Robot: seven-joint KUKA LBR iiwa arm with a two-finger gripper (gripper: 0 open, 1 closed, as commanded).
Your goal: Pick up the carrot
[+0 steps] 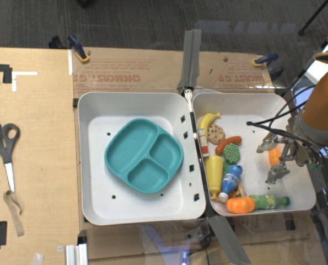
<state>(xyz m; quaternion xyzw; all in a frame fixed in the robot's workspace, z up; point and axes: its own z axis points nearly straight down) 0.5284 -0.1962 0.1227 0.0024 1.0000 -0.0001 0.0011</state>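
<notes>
You see the tool (279, 162) low inside the right bin (302, 200), near its right wall, with the grey arm (318, 115) coming in from the right. A small orange piece, which seems to be the carrot (273, 155), sits directly at the left side of the tool and is partly hidden by the metal parts. From this view you cannot tell if the tool is open or closed, or if it really grips the carrot.

On the left side of the same bin you find a banana (206, 121), a cookie (215, 133), a red sausage (229, 144), a broccoli (232, 154), a yellow bottle (214, 174) and a blue bottle (230, 181). Along the front wall lie a round orange fruit (240, 205) and a green bottle (271, 202). The left bin (92, 203) holds a teal divided plate (144, 155). On the bench (31, 203), well apart to the left, lie scissors (4, 148).
</notes>
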